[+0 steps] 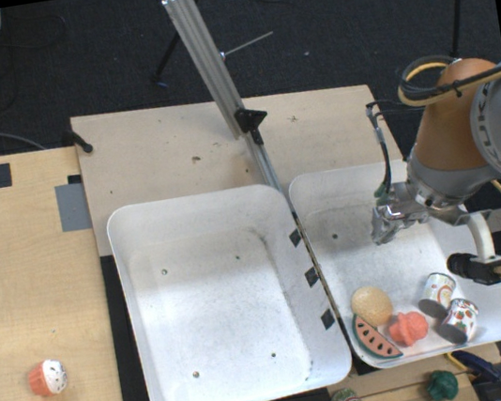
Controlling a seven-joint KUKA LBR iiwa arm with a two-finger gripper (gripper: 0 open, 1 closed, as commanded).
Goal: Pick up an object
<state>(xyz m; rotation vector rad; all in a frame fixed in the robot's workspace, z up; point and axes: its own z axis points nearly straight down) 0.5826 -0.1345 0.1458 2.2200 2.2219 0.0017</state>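
Two shallow white plastic bins are seen side by side on the bench, and the right-hand bin serves as the landmark for all that follows. At that bin's near end a cluster of small objects is gathered: a pale tan rounded lump, a red-and-green watermelon-slice toy just in front of it, a pink knobbly toy touching the slice's right side, a dark grey bar-shaped piece and two small printed cups further right. Above the bin's middle, towards its right wall, the metal two-finger gripper is seen low over the bare floor, well apart from the cluster. Nothing is seen between its tips; how wide they stand cannot be told. The left-hand bin touches the landmark's left wall. Far to the left, a small red-and-white toy lies on the wooden bench.
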